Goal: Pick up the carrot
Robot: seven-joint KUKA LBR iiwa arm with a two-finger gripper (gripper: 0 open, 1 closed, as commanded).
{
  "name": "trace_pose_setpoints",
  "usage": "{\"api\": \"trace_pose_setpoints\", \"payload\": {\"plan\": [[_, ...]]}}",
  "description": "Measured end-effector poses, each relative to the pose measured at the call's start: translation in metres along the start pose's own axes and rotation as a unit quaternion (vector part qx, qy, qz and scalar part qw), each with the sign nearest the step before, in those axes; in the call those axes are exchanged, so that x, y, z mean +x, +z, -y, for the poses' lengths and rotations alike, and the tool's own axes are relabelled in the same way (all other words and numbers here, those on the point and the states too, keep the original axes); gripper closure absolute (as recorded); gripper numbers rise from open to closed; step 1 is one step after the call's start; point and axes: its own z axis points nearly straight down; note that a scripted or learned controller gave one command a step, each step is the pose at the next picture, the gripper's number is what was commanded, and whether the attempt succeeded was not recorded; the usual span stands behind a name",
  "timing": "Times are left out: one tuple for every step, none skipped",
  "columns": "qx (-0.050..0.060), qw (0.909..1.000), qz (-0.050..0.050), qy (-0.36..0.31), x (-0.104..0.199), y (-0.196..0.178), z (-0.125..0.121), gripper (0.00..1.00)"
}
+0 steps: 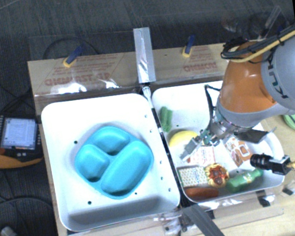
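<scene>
A long reddish-orange piece (201,193) that I take for the carrot lies along the front wall of the right bin (188,98), partly under other items. My gripper (194,145) hangs low over the middle of that bin, just right of a yellow lemon-like fruit (179,137) and above a white and red packet (202,159). It is well behind the carrot, with nothing seen in its grasp. The grey arm with its orange band (244,86) comes in from the right.
The right bin also holds a green vegetable (165,117) at the back left, a waffle-patterned square (191,177), a red and orange item (217,174), a green item (244,179) and a small packet (239,153). A blue divided plate (114,159) sits in the left bin (68,209).
</scene>
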Motion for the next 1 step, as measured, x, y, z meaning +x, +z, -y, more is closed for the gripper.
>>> {"api": "trace_pose_setpoints", "payload": {"plan": [[0.000,0.9970,0.002,-0.077,-0.0596,-0.0012,-0.0775,0.00]]}}
